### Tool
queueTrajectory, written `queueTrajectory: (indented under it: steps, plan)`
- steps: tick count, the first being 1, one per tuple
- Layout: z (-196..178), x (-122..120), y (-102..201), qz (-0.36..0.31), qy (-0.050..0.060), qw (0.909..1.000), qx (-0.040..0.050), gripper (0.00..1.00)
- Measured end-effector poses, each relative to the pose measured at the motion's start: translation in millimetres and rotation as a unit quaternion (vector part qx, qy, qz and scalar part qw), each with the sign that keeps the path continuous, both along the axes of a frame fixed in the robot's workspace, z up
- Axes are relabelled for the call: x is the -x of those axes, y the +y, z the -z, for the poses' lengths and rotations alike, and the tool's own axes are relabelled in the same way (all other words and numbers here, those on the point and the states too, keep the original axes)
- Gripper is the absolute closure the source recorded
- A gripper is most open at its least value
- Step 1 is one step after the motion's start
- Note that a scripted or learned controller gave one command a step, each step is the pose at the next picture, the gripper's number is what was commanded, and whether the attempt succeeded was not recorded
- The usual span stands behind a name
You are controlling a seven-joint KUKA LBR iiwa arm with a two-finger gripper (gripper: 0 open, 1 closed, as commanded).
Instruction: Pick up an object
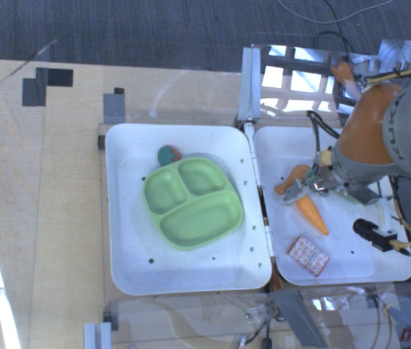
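- The gripper [301,190] is low in the right bin [350,267]; I cannot tell if it is spread or pressed together
- A carrot [312,215] lies just under it in the view; nothing shows it being held
- An orange bit [292,179] lies just beside it, up and left
- A checked packet [308,256] lies past the carrot
- Well off to its left, the left bin [129,260] holds a green plate [193,202]; a small ball [167,155] touches the plate's far rim
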State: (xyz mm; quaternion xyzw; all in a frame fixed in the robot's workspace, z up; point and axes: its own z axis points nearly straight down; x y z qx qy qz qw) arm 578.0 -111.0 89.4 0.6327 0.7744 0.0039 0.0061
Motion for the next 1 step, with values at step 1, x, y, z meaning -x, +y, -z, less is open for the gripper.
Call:
queueTrajectory:
  steps: [1]
  plan:
    - [-11.8, -2.4, 2.1, -0.002, -0.003, 1.0, -0.0012, 1.0]
